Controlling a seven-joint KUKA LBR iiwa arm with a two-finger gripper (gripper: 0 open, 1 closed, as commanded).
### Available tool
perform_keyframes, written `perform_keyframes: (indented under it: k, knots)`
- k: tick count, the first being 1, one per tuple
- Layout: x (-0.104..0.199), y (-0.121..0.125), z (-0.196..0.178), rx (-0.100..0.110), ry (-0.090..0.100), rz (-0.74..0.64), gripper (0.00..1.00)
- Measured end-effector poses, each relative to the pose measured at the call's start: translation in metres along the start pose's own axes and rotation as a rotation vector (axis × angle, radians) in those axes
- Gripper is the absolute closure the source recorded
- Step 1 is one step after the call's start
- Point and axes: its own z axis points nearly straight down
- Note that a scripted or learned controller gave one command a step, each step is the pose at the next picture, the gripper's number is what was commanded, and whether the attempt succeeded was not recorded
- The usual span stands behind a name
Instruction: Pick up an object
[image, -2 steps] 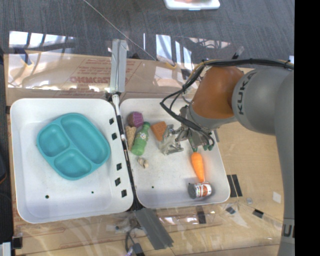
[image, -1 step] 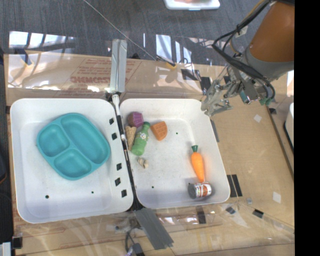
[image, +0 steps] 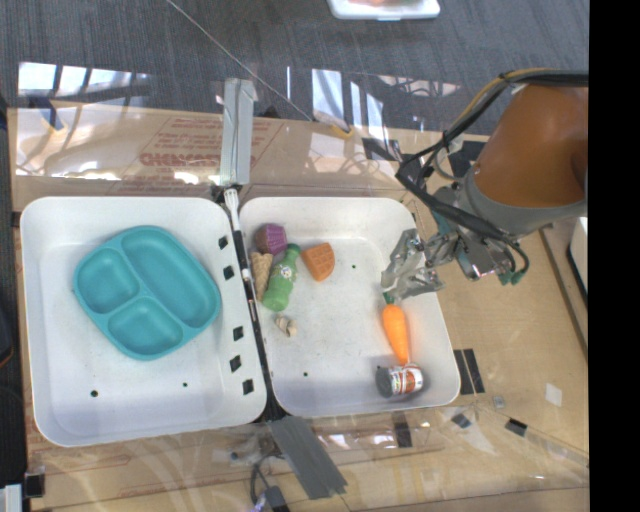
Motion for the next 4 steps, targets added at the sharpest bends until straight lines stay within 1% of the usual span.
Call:
perform_keyframes:
  k: [1,2,3,4]
  knots:
    - [-0.023,-0.012,-0.006,0.003,-0.005,-0.271,1.00]
    - [-0.025,-0.012,-0.017,0.006,-0.008,-0.274,1.00]
    - [0.060,-0.017,0.013,0.000,0.000,-0.127,1.00]
    - [0.018,-0.026,-0.030,0.003,-0.005,0.227,1.00]
